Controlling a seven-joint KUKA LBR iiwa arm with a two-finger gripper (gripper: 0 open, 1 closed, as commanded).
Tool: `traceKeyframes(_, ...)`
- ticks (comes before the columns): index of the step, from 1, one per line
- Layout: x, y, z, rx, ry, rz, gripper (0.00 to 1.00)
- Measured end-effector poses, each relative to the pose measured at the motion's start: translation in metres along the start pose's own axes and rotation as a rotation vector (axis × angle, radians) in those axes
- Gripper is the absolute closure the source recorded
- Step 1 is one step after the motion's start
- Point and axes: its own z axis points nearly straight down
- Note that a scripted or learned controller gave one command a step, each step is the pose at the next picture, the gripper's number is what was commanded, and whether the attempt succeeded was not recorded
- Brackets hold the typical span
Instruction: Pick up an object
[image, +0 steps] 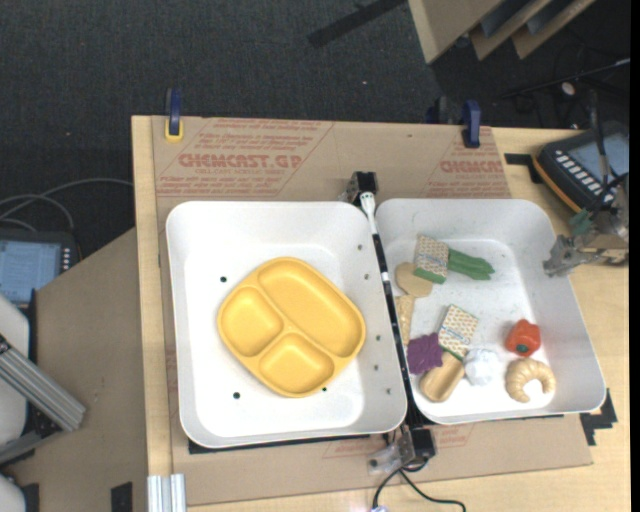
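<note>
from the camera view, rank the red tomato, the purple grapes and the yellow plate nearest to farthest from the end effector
Measured from the end effector at the right bin's right rim:
1. Red tomato, right side of the right bin, just below it in the view.
2. Purple grapes, left part of the same bin.
3. Yellow plate, in the left bin.

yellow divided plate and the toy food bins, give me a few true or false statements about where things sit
1. The yellow three-compartment plastic plate lies in the left white bin. True.
2. The plate holds the red toy tomato. False: the tomato lies in the right white bin, and nothing lies on the plate.
3. The tan toy croissant lies near the right bin's front right corner. True.
4. The purple toy grapes lie in the left bin. False: they lie in the right bin, near its left wall.
5. The green toy vegetable lies behind the tomato. True.
</note>
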Motion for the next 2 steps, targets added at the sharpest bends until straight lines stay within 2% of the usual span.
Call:
traceKeyframes(1,0.0561,0.0751,0.0981,0.013,0.009,-0.005,1.00)
traceKeyframes(2,0.0506,0.0739,0.0921,0.011,0.005,0.001,0.00)
